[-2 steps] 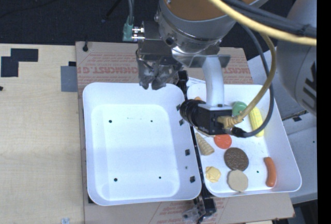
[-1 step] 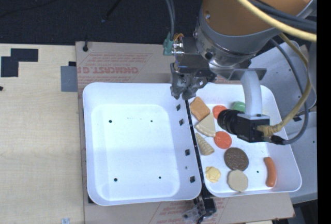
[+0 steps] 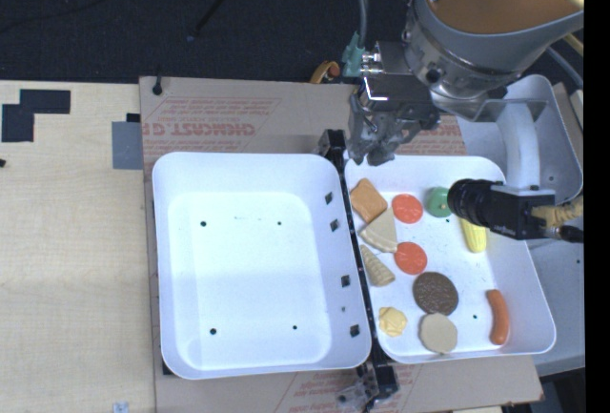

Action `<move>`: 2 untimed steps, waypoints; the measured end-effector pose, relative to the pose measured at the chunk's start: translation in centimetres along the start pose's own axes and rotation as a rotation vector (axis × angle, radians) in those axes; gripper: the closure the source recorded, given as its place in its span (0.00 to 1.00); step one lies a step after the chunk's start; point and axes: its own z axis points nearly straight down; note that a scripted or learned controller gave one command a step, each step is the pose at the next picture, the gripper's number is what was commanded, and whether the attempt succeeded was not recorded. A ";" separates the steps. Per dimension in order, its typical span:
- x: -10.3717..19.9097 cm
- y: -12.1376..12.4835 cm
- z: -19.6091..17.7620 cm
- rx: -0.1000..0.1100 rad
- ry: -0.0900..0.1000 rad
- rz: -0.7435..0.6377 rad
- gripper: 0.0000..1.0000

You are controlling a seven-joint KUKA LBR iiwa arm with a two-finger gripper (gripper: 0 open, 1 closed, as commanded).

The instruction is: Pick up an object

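A grey robot arm with an orange band reaches in from the right and holds its gripper [image 3: 379, 150] above the far rim of the right bin [image 3: 538, 325], close to the divider between the two white bins. The gripper is dark and seen against shadow, so whether it is apart or together cannot be told, and nothing is visibly held in it.

The nearest object is a tan wedge like a piece of bread [image 3: 368, 200], lying just below the gripper toward the camera, its long axis running diagonally. Right below it lies a pale cracker-like slice [image 3: 380, 234], then a ribbed beige piece [image 3: 376, 266]. To the gripper's right and slightly nearer the camera sit two red-orange discs [image 3: 408, 209], one below the other, and a green round item [image 3: 437, 202]. Farther off are a yellow corn cob [image 3: 474, 236], a brown cookie [image 3: 436, 292], a cream disc [image 3: 439, 334], a small yellow lump [image 3: 392, 320] and a red sausage [image 3: 498, 317].

The left bin [image 3: 181, 325] lies well to the gripper's left. A short straight descent would likely meet the bread wedge first.
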 end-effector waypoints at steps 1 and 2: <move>-6.2 2.5 1.5 0.005 -0.002 0.004 1.00; -18.8 1.3 7.9 0.008 -0.003 0.011 1.00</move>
